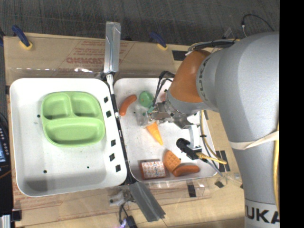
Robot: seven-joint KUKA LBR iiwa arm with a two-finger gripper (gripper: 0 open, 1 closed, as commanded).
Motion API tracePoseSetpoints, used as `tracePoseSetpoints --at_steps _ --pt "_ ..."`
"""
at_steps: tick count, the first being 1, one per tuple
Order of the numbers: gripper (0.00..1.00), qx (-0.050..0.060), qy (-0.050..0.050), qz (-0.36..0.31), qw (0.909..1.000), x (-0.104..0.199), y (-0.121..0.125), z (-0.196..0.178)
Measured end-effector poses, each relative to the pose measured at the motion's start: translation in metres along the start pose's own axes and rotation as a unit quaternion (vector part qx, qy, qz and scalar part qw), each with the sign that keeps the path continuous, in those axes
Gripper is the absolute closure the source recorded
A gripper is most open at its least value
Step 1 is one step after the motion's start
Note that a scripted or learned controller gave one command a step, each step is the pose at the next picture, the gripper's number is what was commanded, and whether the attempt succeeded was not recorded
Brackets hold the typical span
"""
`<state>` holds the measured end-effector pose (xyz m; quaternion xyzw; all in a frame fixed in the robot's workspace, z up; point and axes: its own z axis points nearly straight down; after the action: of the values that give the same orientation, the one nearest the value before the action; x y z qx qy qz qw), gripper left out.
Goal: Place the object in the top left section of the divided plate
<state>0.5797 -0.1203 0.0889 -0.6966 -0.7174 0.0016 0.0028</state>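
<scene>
Gripper [148, 112] over right bin, finger state unclear; orange cone-shaped toy carrot [155, 132] just below it, tip pointing away; green divided plate [73, 118] far left.

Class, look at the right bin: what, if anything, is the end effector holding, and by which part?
It cannot be told. The end effector sits low among the orange cone and green piece, its tip too blurred to show a hold.
</scene>
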Motion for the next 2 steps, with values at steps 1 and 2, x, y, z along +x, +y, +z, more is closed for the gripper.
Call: tracePoseSetpoints --at_steps 1,2 --pt "1.0 -0.001 -0.001 0.079 0.9969 0.06 0.058 -0.101" --pt "1.0 0.003 0.0 0.107 0.9942 0.027 -0.025 -0.05"
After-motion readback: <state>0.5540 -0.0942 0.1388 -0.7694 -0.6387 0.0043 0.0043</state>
